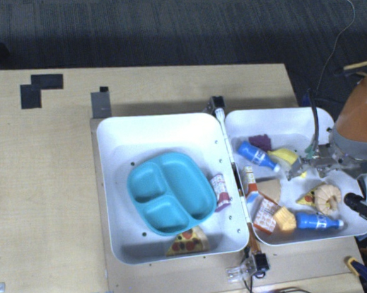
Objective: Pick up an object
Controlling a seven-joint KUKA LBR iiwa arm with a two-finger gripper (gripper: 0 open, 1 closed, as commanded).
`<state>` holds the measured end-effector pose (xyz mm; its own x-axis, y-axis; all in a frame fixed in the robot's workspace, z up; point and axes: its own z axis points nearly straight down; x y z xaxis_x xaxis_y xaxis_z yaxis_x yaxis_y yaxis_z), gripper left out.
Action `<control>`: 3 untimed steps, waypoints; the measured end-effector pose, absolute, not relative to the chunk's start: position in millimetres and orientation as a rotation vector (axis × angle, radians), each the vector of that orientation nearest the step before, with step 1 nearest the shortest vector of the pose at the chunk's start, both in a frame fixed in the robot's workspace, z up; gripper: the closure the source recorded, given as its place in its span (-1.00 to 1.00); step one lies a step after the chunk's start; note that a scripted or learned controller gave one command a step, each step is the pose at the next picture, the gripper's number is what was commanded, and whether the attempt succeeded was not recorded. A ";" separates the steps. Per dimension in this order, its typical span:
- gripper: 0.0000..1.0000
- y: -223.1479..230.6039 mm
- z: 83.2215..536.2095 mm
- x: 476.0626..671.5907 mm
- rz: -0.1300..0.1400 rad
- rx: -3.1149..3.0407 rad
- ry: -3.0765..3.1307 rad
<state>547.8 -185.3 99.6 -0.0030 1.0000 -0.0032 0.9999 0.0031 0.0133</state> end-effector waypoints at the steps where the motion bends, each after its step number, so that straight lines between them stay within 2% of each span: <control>1: 1.00 -184.8 110.7 549.3 0.015 2.207 2.216; 2: -1.00 -184.7 110.7 549.3 0.015 2.206 2.217; 3: -1.00 -137.8 86.9 612.5 0.007 2.211 2.223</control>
